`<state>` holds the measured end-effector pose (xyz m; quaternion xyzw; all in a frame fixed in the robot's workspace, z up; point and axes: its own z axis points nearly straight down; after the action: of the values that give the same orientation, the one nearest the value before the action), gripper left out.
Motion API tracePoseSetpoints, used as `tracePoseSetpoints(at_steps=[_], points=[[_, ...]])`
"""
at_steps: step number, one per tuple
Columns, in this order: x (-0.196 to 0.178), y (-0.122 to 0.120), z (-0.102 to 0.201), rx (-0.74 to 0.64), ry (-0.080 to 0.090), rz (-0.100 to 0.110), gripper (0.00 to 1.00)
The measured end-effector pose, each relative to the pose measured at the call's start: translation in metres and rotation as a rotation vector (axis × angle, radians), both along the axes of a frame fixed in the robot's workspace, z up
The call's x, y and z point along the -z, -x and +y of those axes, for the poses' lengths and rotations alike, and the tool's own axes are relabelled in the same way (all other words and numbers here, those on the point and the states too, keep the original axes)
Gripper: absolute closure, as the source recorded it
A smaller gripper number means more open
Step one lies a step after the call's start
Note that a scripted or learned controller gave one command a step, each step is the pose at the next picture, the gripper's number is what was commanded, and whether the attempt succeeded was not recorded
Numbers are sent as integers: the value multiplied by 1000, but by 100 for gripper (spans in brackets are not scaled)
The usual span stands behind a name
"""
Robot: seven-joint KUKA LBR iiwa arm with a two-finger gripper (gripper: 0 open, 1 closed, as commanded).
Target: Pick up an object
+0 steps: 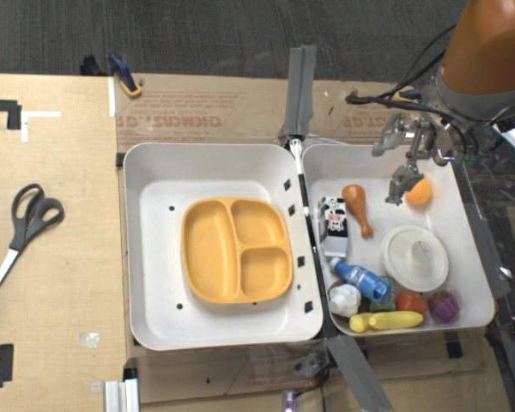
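Two white bins sit on my bench; the right bin [476, 230] is full of toys. My claw [409, 163] hangs open, holding nothing, just beside the orange ball [420, 192]. I should center it over the ball, then drop straight down

arm [485, 37] cut off at top-right edge, tool [409, 163] fingers' state unclear

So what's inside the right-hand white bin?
In the right-hand white bin: brown drumstick, orange ball, cow-print carton, round white lid, blue bottle, white ball, yellow banana, red piece, purple piece. Anything beneath the lid is hidden.
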<state>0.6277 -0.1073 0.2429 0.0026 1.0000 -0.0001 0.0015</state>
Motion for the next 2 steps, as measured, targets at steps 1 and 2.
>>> tracePoseSetpoints(at_steps=[1,2], points=[[149,-6,1,61,0,-3,0],[149,-6,6,195,-1,-2,0]])
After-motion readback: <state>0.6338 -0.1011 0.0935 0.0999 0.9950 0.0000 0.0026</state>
